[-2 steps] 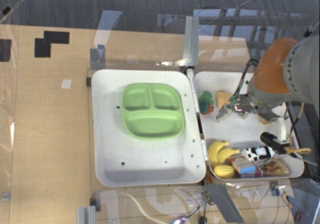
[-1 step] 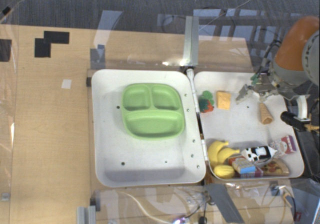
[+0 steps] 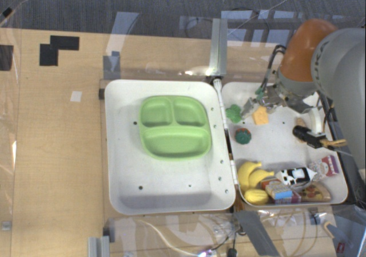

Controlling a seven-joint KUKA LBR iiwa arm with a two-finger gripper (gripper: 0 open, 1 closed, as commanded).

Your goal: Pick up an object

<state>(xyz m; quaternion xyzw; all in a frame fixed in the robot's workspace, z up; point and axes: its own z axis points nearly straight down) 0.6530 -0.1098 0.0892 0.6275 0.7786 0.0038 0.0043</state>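
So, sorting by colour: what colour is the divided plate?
Light green, clear in the camera view.

The grey arm (image 3: 337, 61) enters from the right, orange band uppermost, with the gripper (image 3: 251, 105) angled down and left at the far side.

Arm (image 3: 337, 55) runs off the right edge and covers the right bin's (image 3: 286, 135) far corner; gripper (image 3: 258, 99) fingertips too small to read (packets (image 3: 297, 190) at near edge likewise a blur).
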